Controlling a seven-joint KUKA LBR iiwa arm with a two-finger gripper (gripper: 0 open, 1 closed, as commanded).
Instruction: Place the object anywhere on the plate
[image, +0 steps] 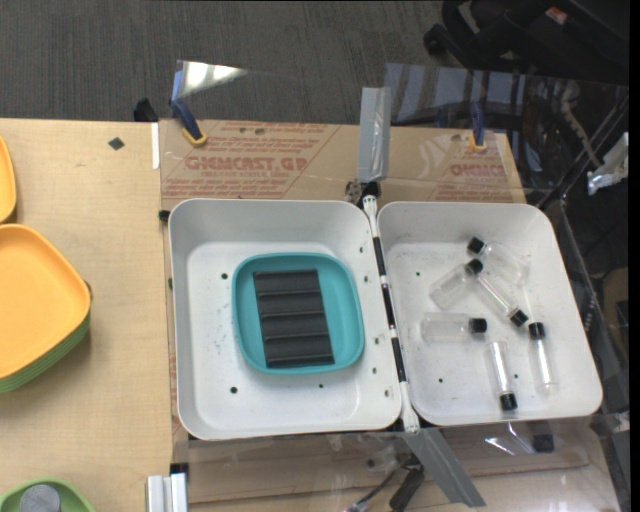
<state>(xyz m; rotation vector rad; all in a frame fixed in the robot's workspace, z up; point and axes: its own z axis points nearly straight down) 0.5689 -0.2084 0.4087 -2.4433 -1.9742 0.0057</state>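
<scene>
The teal plate (298, 312) sits in the left bin (190, 300). Clear vials (497, 372) lie scattered in the right bin (560, 260), long axes pointing variously; several run near-vertically.

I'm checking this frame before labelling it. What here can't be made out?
- Clear vials in the right bin: their see-through bodies blend into the white floor, so an exact count is unsure.
- Dark block on the teal plate: too small to tell what it is.
- Yellow dishes: cut off by the left edge.

Teal plate (345, 310), black ribbed insert (292, 318), white bins (200, 380)
</scene>
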